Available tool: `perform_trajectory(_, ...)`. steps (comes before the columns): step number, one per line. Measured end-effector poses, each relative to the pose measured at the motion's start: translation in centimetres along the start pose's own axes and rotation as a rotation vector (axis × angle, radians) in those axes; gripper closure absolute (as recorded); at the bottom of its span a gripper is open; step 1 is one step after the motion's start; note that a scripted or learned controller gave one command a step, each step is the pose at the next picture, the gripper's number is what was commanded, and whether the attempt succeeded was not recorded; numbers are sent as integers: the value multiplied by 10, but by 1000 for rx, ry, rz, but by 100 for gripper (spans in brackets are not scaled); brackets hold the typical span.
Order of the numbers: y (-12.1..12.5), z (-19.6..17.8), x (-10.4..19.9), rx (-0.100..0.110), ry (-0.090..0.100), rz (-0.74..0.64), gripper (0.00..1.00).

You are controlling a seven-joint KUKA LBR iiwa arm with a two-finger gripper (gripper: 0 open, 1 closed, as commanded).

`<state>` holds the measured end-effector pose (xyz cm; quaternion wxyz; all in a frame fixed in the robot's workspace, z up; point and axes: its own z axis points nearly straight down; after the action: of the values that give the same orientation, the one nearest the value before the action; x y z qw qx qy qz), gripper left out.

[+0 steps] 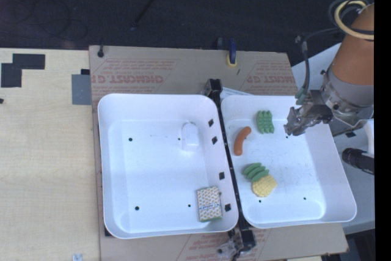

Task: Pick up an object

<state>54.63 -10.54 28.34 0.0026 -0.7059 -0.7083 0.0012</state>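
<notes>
The gripper hung over the right bin, just right of the green toy. Honestly couldn't tell its grip state, too blurry. A sausage and a pineapple sat nearby; a patterned box was in the left bin.

Two bins sit side by side on the surface, with the claw poised over the upper right part of the right bin. Just to the claw's left lies a ridged toy vegetable; farther left, near the divide between the bins, a toy sausage. Below and left of the claw rests a toy pineapple. Well to the claw's left, the left bin holds a small pale object near its middle and a patterned box in its near right corner.
</notes>
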Motion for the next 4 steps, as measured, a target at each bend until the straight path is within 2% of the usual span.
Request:
perform_trajectory(1,0,-51,95,-8,0,-6,100)
perform_trajectory(2,-14,-30,165,0,-1,-2,100)
perform_trajectory(3,48,-70,192,-7,-2,1,100)
perform_trajectory(4,-50,-18,156,7,-3,7,100)
